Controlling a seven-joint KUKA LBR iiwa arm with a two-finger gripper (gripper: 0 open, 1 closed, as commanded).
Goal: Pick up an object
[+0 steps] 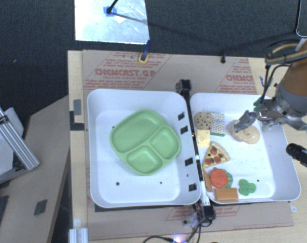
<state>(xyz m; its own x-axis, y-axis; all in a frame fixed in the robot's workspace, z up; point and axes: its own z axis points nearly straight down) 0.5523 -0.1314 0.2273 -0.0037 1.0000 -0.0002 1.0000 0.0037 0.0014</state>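
The right bin point(280, 161) holds several toy foods. A chocolate-chip cookie point(203, 119), a pale speckled cracker point(218, 124) and a yellow cheese piece point(202, 137) lie at its upper left. A pizza slice point(216, 155), a red tomato point(219, 177), an orange block point(225, 194) and a green broccoli piece point(247, 188) lie lower down. A tan round piece point(251, 136) sits near the bin's middle top. My gripper point(243, 121) reaches in from the right, low over the tan piece's upper left edge and partly covering it.
The left bin point(100, 115) holds a green divided plate point(146, 142). A black-clipped divider point(190, 135) runs between the bins. The arm's grey wrist and cables point(290, 100) hang over the right bin's upper right corner. A shiny sheet point(113, 14) lies behind the bench.
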